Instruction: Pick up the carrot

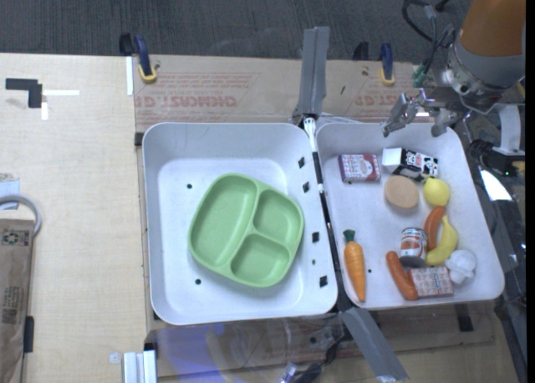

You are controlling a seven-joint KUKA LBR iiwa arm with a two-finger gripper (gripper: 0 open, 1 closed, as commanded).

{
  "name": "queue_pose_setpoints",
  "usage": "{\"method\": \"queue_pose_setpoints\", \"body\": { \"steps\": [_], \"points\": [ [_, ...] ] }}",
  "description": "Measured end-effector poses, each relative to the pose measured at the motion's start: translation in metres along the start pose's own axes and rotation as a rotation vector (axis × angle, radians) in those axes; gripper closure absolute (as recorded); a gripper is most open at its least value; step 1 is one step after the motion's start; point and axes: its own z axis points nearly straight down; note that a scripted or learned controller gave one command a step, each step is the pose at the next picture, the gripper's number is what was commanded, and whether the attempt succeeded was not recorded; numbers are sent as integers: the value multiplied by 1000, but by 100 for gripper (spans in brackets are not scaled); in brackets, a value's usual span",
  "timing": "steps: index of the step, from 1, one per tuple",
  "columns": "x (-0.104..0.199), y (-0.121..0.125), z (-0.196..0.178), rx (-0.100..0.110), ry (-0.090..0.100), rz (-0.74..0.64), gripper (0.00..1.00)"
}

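Note:
The carrot (354, 268) is orange with a small green top. It lies lengthwise near the front left wall of the right bin (485, 206), with the green end pointing away from the front edge. My gripper (418, 121) hangs above the bin's back rim, far from the carrot and to its upper right. Its fingers (398, 120) are spread open and nothing sits between them.
The right bin also holds a pink box (360, 167), a small black-and-white carton (415, 160), a tan bun (402, 193), a lemon (435, 191), a banana (444, 241), a can (411, 243), a red sausage (401, 275) just right of the carrot, and garlic (461, 264). A green divided plate (245, 229) lies in the left bin (159, 206).

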Motion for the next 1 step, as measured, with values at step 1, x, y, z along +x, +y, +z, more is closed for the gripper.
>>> {"method": "queue_pose_setpoints", "body": {
  "steps": [1],
  "points": [
    [45, -48, 81, 1, 0, -80, 0]
  ]
}}
